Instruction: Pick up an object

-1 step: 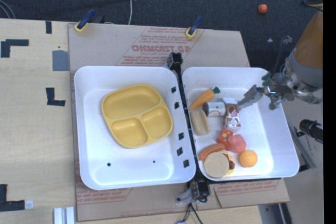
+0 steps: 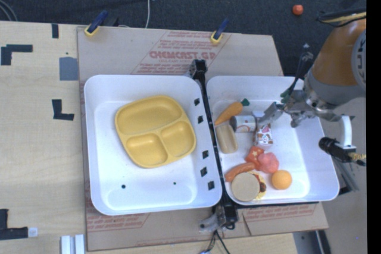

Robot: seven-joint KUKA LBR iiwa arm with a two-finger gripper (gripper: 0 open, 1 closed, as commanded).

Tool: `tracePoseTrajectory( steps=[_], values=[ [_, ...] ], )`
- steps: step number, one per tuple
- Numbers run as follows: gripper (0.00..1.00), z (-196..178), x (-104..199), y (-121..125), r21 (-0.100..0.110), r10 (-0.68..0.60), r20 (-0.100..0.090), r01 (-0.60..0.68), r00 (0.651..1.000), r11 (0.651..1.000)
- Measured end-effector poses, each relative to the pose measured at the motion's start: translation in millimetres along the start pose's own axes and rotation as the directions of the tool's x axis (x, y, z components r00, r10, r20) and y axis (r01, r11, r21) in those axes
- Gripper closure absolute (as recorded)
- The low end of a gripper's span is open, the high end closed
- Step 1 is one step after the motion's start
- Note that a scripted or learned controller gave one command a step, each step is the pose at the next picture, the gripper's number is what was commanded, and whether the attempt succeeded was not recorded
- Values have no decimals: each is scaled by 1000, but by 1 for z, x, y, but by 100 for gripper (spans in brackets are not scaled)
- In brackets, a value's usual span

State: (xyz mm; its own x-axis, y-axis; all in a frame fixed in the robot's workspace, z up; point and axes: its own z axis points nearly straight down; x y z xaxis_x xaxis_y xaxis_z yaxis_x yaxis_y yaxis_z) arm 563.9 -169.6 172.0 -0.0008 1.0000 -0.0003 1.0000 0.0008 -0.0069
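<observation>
**Arm hovering over toy food, nothing picked yet**

You are watching the gripper (image 2: 275, 111) reaching in from the table's right edge and hanging above the right bin (image 2: 309, 154), its two fingers spread apart with nothing between them. The pick is not yet done: every object is lying on the bin floor, and closing on one and lifting it is all left to do, as far as the view shows.

The nearest candidates are sitting just beside the fingertips, toward the bin's far middle: one small grey can (image 2: 243, 123) and one little carton (image 2: 264, 137). One carrot (image 2: 229, 113) is lying close to the divider between the bins, with one tan bread stick (image 2: 226, 138) just below it. Toward the bin's near edge you are seeing one red tomato piece (image 2: 254, 155), one pink lump (image 2: 268, 162), one sausage (image 2: 238, 170), one round burger (image 2: 246, 186) and one orange (image 2: 281, 179), crowded together, several touching.

The left bin (image 2: 101, 146) is holding one yellow divided plate (image 2: 155, 130), well apart from the gripper. Two bins, one arm.
</observation>
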Motion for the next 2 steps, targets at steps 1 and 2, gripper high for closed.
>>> tracePoseTrajectory(
  steps=[1, 2],
  values=[
    [0, 90, 4, 22, -9, -1, 2, 1, 1000, 1000],
    [100, 75, 5, 23, -9, -2, 0, 2, 1000, 1000]
  ],
)
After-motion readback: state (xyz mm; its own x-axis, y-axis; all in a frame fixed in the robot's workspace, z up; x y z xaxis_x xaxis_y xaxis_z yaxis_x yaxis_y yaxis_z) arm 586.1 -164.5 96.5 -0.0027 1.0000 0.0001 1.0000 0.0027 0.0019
